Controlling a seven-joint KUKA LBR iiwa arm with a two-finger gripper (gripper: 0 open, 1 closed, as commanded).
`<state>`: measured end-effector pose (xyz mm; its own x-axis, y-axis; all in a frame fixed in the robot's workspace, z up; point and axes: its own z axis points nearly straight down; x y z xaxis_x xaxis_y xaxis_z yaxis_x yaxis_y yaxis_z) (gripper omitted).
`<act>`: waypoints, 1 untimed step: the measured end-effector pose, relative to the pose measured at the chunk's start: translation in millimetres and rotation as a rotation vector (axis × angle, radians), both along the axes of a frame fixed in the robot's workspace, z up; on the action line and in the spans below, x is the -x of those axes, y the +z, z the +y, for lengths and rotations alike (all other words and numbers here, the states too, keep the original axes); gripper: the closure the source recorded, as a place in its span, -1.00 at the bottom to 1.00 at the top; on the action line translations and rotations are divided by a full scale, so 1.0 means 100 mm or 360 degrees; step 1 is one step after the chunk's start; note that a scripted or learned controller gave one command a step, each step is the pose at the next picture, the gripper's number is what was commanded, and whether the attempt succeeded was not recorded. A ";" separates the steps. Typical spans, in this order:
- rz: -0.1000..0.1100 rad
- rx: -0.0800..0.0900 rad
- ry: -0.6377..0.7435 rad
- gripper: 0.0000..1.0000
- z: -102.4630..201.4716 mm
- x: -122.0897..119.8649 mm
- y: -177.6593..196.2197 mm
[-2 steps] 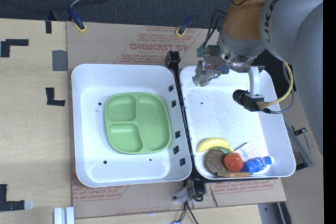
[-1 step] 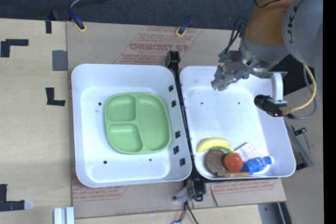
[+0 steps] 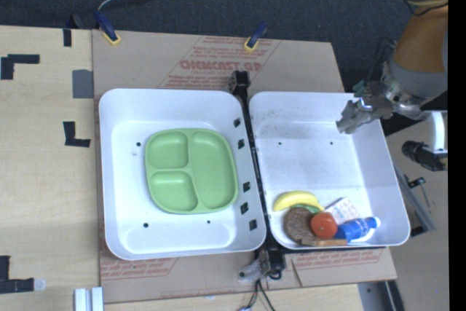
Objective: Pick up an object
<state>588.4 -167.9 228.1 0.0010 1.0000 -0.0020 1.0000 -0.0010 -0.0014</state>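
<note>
We see the grey arm with its orange band reaching in from the right, and its two-finger gripper [image 3: 349,120] hangs over the far right edge of the right-hand shallow white plastic bin [image 3: 320,156]. Whether the gripper is open or closed we cannot tell; it shows as a small grey blur, and we see nothing held in it.

The objects to pick lie heaped together in the near right corner of that bin, well apart from the gripper. There we find a curved yellow toy banana [image 3: 297,199] lying along the top of the heap, and just below it, touching it, a round brown flat disc like a biscuit [image 3: 298,224]. A small round red ball like a tomato [image 3: 325,225] sits just beside the disc on its right. A clear plastic bottle with a blue cap end and a white label [image 3: 353,221] lies on its side against the near right wall of the bin, touching the red ball.

In the left-hand shallow white plastic bin [image 3: 124,127] we see a pale green plastic plate with three compartments [image 3: 191,170], lying flat near the middle.

Both bins rest side by side on a brown cardboard sheet with red print [image 3: 211,62], held at its far edge by two blue and yellow clamps [image 3: 108,31].
</note>
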 end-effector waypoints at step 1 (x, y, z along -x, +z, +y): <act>-0.0004 -0.0001 0.0002 1.00 -0.08 0.12 0.69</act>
